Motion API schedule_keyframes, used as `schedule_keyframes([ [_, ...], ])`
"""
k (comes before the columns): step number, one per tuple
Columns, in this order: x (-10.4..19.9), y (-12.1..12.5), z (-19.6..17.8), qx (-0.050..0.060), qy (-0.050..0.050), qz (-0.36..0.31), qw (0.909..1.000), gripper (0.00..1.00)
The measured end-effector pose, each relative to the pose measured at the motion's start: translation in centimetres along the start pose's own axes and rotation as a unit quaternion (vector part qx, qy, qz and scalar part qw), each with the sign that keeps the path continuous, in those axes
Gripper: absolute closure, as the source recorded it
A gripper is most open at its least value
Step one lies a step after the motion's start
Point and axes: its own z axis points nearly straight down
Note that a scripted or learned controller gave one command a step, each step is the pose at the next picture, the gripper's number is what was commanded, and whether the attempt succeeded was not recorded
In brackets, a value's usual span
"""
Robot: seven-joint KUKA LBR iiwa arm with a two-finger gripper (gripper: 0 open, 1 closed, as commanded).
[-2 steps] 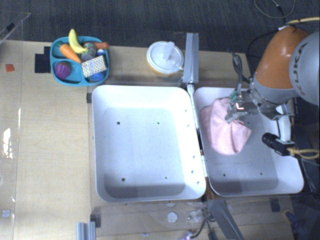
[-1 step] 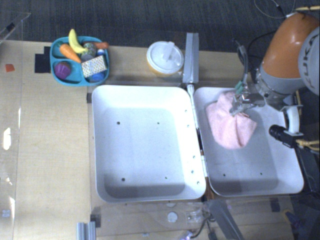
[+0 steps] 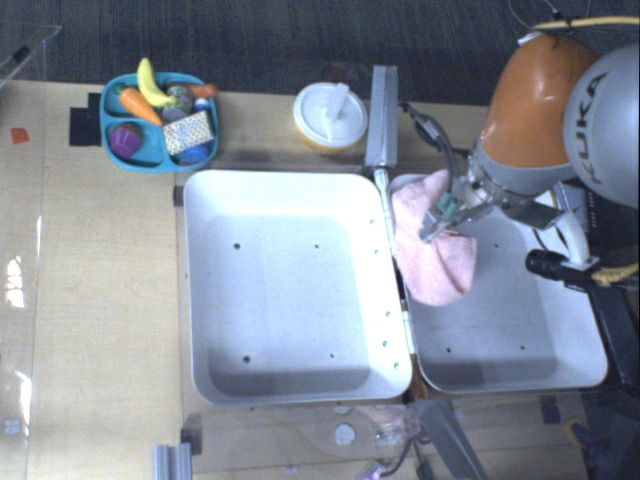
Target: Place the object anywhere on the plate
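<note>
A: Pink cloth (image 3: 432,253) is lying bunched in the right bin (image 3: 520,353), against the wall it shares with the left bin (image 3: 290,288), at about ten o'clock of its floor. Where is the gripper sitting?

B: The gripper (image 3: 440,215) is hanging right over the cloth's upper part, with the arm (image 3: 540,98) reaching in from three o'clock. It is pressing down where the fabric is piling highest, probably because a fold there gives something to pinch.

A: Is it gripping the cloth?

B: I cannot tell; the tips are blurring into the folds.

A: And the plate?

B: A white disc on a yellow rim (image 3: 331,116) is sitting on the bench at about eleven o'clock from the gripper, beyond the bins; I am taking that as the plate. A blue tray of toy food (image 3: 160,121) is sitting farther off, toward ten o'clock.

A: So placing isn't done.

B: No, the cloth is lying well apart from the plate.
</note>
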Motion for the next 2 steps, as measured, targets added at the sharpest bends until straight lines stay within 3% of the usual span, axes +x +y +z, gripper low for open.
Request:
schedule_keyframes([
  [1, 4.4, 3.6, -0.5, -0.002, -0.001, -0.2, 0.9799, 1.0],
  [2, 8.7, 5.2, -0.1, -0.003, -0.001, -0.39, 0.9207, 1.0],
])
